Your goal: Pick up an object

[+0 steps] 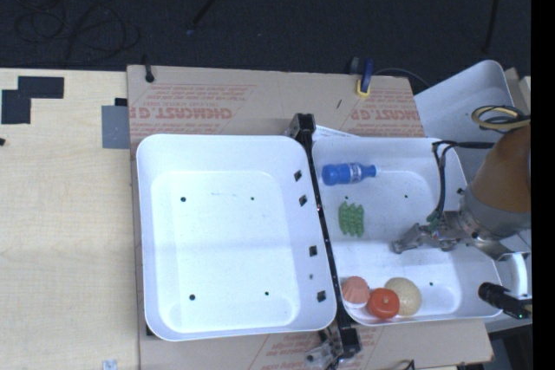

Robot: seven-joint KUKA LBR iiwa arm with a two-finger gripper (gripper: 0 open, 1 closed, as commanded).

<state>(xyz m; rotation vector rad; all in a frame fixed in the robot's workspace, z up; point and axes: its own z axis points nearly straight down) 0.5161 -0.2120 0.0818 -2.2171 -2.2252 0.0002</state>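
The right bin [408, 186] holds several objects. A blue bottle [348, 173] lies on its side near the far edge, and a small green bumpy piece [351, 218] sits just below it. At the near edge a red tomato-like ball [382, 302] lies between a pale cream ball [404, 294] and a pink-and-white round piece [354, 290]. My gripper [406, 243] reaches in from the right, low over the bin's middle. It is to the right of the green piece and above the cluster of balls, and nothing shows in it.
The left bin [156, 186] sits beside the right one, with a black divider [316, 212] between them. Cardboard [217, 104] lies under both bins. A cable [442, 178] loops by the arm's wrist at the right.
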